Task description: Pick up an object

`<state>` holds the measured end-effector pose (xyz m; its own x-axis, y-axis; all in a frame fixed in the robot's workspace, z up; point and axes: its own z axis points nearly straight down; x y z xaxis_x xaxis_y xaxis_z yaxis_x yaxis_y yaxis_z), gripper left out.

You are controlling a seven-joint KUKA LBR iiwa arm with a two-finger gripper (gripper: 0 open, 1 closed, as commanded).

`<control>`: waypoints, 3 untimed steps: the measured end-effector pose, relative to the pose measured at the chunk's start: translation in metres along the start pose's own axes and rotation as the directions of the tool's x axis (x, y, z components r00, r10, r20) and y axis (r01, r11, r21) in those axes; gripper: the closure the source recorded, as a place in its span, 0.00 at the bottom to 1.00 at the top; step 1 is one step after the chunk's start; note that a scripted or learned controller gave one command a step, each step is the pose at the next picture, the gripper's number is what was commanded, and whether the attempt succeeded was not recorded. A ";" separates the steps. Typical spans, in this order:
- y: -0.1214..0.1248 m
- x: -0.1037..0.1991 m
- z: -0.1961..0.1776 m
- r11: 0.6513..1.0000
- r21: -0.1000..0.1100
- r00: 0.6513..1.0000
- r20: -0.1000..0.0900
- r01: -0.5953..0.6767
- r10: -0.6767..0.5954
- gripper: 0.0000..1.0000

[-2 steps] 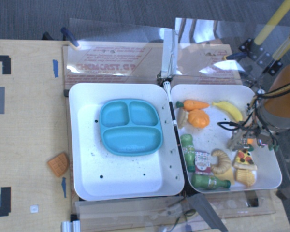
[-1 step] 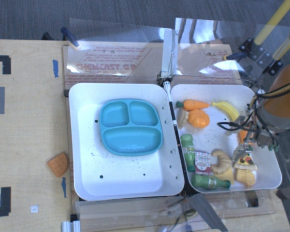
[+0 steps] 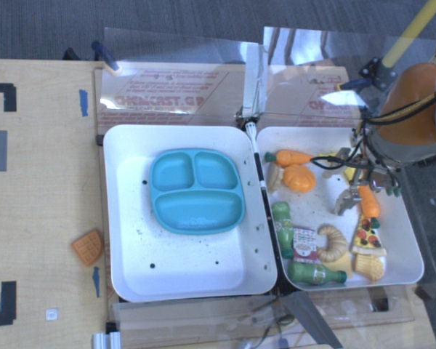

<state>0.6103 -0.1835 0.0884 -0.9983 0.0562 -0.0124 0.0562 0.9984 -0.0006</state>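
My gripper [image 3: 352,195] hangs low over the right part of the right bin [image 3: 410,257], its grey wrist and orange band rising toward the upper right. A small orange carrot piece [image 3: 369,201] lies right against the gripper's right side. Whether it is gripped is unclear. A whole carrot [image 3: 294,157] and an orange fruit [image 3: 299,179] lie to the gripper's left. Below it are a pizza slice [image 3: 368,235], a croissant [image 3: 333,240] and a yellowish bread piece [image 3: 371,267].
The right bin also holds a green vegetable [image 3: 280,214], a small printed packet [image 3: 303,240] and a green bottle [image 3: 316,273] along its left and front. The left bin [image 3: 123,260] bears a blue divided plate [image 3: 197,191]. A brown waffle piece [image 3: 88,247] lies on the bench at the left.
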 end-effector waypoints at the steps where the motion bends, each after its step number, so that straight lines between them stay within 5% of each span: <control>1: 0.000 -0.004 -0.015 1.000 0.003 1.000 0.016 -0.001 0.001 1.00; 2: 0.000 -0.004 -0.014 1.000 0.002 1.000 0.014 -0.001 0.001 0.00; 3: -0.042 0.022 0.000 1.000 0.001 1.000 -0.003 0.024 -0.024 0.00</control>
<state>0.5864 -0.2245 0.0885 -0.9994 0.0325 -0.0091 0.0325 0.9995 -0.0021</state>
